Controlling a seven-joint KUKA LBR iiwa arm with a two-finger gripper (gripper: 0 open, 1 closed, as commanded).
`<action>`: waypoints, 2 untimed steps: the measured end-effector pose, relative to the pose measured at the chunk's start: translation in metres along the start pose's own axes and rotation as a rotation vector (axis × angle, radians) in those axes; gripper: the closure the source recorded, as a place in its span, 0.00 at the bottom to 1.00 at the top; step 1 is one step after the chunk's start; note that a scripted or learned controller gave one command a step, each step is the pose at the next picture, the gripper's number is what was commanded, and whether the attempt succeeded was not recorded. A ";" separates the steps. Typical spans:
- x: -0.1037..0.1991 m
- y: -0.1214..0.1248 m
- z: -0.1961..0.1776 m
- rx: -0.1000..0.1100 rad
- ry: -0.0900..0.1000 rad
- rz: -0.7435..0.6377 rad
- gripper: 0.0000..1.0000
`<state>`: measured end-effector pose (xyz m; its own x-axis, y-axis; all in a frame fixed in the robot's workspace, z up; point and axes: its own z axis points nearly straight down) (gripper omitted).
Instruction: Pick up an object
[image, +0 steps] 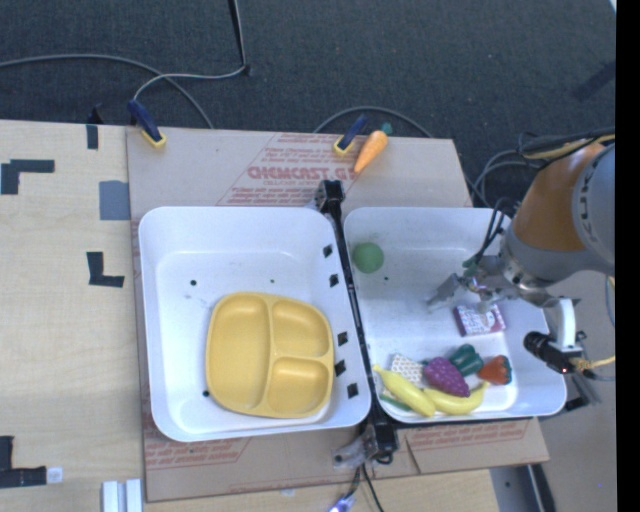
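Claw (465, 288) is hanging low in the right bin (420, 225), and nothing is showing inside it. I cannot tell if it is open or shut, because it is small and grey against the white floor.

The closest thing to pick is the pink box (479, 320). It is lying flat just below the claw in the view, very near it and maybe touching. A green ball (368, 257) is sitting off to the claw's left, well apart. Further below the claw, past the box, a banana (432, 396), purple grapes (446, 376) and a red toy (495, 371) are crowding together by the near wall.

I think the claw is lining up for a grab. To do it well, it should be sitting right over the middle of the box, not beside it. The box is flat and thin, so the claw should be going all the way down to the floor before squeezing. It should be squeezing across the narrow side. Then it should be lifting straight up and slowly, so the box is not slipping out.

The arm (560, 215) is reaching in from the claw's right. Its orange band is sitting high above the bin's edge, and the wrist is bending down and leftward to the claw.
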<state>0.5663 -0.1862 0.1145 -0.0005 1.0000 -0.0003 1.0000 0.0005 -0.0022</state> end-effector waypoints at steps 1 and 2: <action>0.011 0.010 0.023 -0.016 -0.011 0.002 0.00; -0.004 0.007 -0.119 -0.006 -0.003 0.000 0.00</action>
<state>0.5740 -0.1899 0.2337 -0.0007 1.0000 -0.0029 1.0000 0.0007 0.0036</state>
